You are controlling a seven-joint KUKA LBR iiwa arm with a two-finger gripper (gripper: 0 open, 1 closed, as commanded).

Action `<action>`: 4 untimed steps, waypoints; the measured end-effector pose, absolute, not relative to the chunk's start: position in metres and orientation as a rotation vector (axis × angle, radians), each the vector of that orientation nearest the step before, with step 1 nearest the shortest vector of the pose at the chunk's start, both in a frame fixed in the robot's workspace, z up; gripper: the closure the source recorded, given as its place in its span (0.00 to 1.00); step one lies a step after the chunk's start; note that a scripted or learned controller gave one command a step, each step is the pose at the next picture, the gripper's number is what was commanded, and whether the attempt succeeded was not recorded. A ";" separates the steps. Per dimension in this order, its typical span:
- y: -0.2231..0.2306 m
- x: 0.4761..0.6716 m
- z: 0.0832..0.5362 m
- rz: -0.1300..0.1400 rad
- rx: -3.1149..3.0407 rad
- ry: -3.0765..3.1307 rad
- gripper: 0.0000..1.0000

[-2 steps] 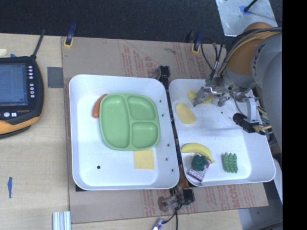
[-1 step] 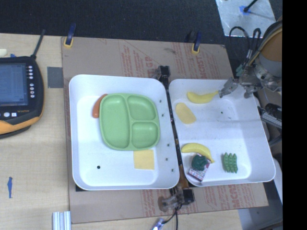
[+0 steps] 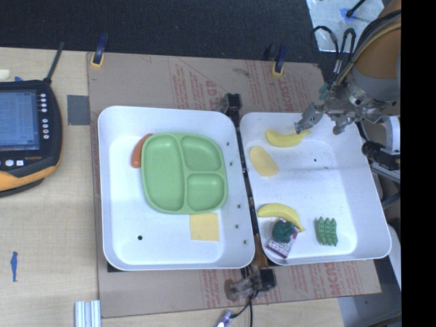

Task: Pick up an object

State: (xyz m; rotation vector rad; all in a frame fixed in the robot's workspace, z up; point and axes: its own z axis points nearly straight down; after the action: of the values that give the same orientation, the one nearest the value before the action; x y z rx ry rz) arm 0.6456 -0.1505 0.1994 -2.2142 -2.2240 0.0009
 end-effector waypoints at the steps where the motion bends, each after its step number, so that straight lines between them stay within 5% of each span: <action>1: -0.116 0.656 0.207 0.001 -2.216 -2.224 0.00; 3: -0.047 0.656 0.193 0.007 -2.213 -2.223 0.00; 4: -0.110 0.574 0.166 0.007 -2.217 -2.223 0.00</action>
State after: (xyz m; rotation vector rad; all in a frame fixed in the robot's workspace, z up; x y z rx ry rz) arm 0.5736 -0.1101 0.1660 -2.2166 -2.2229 0.0071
